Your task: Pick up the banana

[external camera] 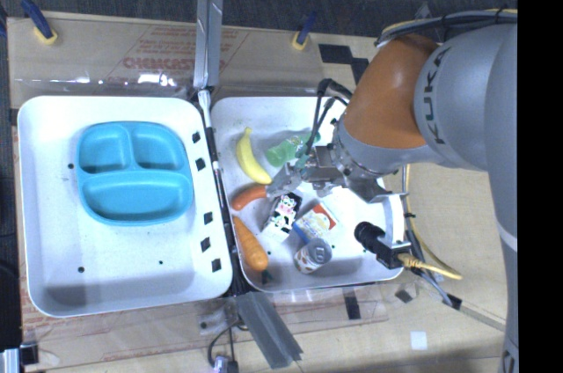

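The yellow banana [249,156] lies in the right bin [264,109], near its left wall, curving from upper right to lower left. My gripper [290,178] hangs low over the middle of that bin, just right of the banana's lower end and apart from it. It is above a green thing [285,150] and a black-and-white patterned thing [283,214]. The grey arm with its orange band [387,103] covers the bin's right side.
Around the gripper the right bin also holds an orange carrot [252,246], a smaller orange piece [248,196], a can [313,255] and a red-and-white packet [320,220]. The left bin [44,213] holds a blue divided plate [134,171].
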Robot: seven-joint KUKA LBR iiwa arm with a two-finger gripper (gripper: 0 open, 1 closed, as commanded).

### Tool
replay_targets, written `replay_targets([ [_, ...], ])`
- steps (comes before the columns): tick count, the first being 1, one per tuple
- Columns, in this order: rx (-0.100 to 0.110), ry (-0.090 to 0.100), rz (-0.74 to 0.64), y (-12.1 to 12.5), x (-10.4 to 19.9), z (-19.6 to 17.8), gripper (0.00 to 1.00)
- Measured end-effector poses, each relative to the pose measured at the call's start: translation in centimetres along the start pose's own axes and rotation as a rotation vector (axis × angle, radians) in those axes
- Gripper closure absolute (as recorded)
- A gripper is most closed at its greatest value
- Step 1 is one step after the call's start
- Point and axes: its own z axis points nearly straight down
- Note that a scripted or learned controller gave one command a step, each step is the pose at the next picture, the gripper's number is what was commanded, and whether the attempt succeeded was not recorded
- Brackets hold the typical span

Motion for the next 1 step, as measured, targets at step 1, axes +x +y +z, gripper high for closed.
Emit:
replay_targets([
  [1, -0.002, -0.002, 0.095, 6.53, 5.99, 1.23, 0.0],
])
